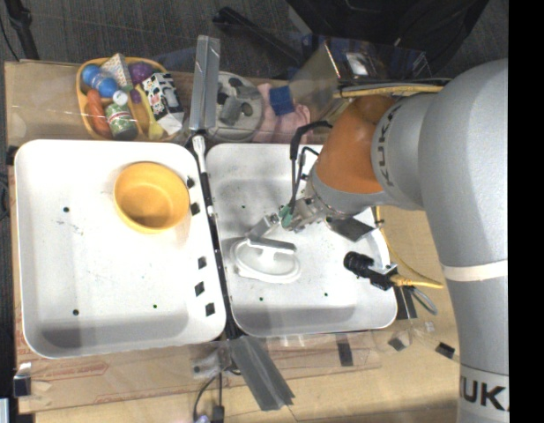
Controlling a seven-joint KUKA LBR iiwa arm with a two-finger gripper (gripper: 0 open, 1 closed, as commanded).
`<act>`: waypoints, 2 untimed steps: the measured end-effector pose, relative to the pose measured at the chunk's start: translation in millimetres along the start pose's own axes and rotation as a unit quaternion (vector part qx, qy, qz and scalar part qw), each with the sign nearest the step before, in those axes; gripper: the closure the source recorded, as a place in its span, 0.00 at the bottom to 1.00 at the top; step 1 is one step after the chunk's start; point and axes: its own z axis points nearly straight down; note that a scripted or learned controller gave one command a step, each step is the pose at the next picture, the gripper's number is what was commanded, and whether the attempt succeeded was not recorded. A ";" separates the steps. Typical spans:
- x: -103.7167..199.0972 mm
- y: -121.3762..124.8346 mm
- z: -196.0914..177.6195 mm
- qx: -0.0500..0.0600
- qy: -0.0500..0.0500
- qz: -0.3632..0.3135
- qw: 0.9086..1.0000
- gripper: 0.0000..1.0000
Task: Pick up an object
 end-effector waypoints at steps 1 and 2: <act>44.0 -44.5 -9.7 0.006 0.005 -0.019 1.000 0.00; 27.8 -18.7 6.5 0.007 0.003 0.083 0.997 0.00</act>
